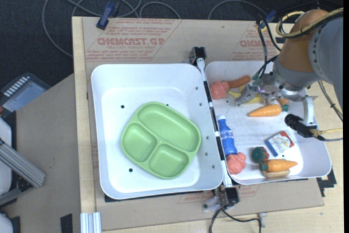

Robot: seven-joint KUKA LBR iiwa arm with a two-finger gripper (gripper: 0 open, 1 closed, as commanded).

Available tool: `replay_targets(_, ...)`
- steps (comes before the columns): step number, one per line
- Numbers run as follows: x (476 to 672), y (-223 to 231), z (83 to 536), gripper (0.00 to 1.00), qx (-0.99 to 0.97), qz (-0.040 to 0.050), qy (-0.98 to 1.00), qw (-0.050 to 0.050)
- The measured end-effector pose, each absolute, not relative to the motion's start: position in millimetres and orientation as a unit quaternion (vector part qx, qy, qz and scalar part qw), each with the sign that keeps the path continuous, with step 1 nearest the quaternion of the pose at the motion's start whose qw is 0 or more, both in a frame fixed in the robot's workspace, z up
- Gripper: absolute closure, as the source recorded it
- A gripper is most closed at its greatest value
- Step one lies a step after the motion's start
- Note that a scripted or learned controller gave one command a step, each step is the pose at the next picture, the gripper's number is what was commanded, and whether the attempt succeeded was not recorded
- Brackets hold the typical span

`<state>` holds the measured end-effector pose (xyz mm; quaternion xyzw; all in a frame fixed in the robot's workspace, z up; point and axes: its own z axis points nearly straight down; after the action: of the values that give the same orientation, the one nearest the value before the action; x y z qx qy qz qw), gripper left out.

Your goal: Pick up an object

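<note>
My gripper (pixel 260 91) reaches down into the far part of the right bin (pixel 319 156), with the grey arm and its orange band above it at the right. It hovers over a yellow toy (pixel 239 97), just above an orange carrot (pixel 265 111). A pink toy (pixel 219 89) and an orange piece (pixel 239 82) lie to its left. Nothing shows clearly between the gripper's tips.
Nearer the front of the right bin lie a blue tube (pixel 226 137), a pink lump (pixel 236 162), a red and green toy (pixel 260 154), a small carton (pixel 280 143) and another carrot (pixel 281 165). The left bin (pixel 109 84) holds a green divided plate (pixel 160 139).
</note>
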<state>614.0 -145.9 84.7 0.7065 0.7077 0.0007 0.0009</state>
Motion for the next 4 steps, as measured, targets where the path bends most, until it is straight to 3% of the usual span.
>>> replay_targets(1,656.6,-127.3,81.3,0.00,0.710,-0.0177,0.704,-0.015)
replay_targets(2,656.9,-128.2,81.2,0.00,0.709,-0.0169,0.705,-0.016)
replay_targets(3,637.5,-113.3,85.3,0.00,0.709,-0.0055,0.705,0.002)
replay_targets(4,664.6,-109.1,83.9,0.00,0.708,-0.0041,0.706,-0.001)
